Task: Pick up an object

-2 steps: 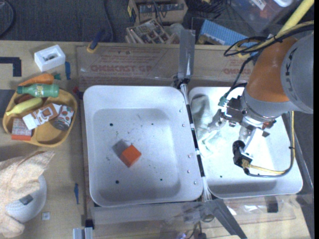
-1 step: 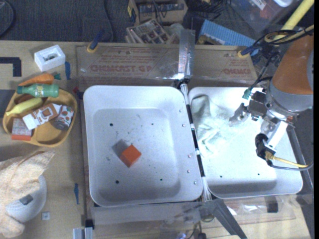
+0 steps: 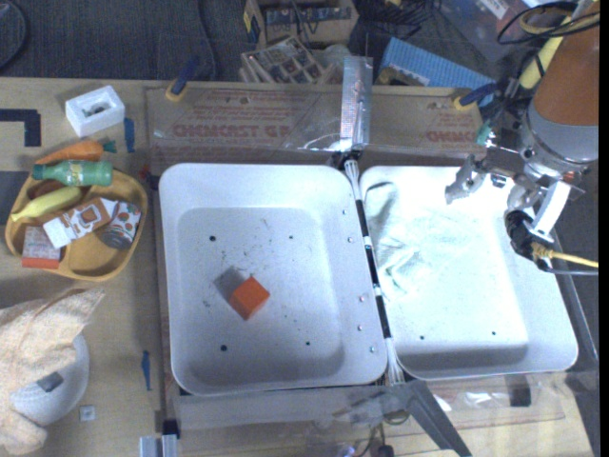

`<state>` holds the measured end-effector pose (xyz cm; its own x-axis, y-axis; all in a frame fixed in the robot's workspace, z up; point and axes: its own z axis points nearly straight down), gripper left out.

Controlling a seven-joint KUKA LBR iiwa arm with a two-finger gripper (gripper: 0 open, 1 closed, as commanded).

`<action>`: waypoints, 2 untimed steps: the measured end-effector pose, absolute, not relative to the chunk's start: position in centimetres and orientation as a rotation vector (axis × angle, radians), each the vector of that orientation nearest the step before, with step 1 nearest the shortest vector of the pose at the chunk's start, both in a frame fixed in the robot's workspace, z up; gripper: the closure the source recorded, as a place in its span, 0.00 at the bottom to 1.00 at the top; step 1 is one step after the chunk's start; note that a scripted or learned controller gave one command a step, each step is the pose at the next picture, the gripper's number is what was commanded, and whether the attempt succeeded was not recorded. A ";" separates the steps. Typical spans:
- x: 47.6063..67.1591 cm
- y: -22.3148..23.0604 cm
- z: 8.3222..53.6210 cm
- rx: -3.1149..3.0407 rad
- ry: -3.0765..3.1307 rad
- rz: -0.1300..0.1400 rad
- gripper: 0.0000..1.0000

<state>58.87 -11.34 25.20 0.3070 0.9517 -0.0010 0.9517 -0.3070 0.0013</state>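
Orange block in the left bin, arm over the right bin's far corner.

1 orange block lies on the floor of the left bin, a little left of centre, with a small grey piece touching its upper-left side. The right bin holds crumpled clear plastic. The gripper hangs over that bin's upper-right corner, well apart from the block; I cannot tell how wide it stands or whether it grasps anything.
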 end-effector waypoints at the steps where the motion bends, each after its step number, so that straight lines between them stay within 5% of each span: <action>1: 56.8 -14.1 20.6 2.516 1.884 -0.002 0.00; 2: 63.7 -10.4 9.1 2.392 2.020 0.014 0.00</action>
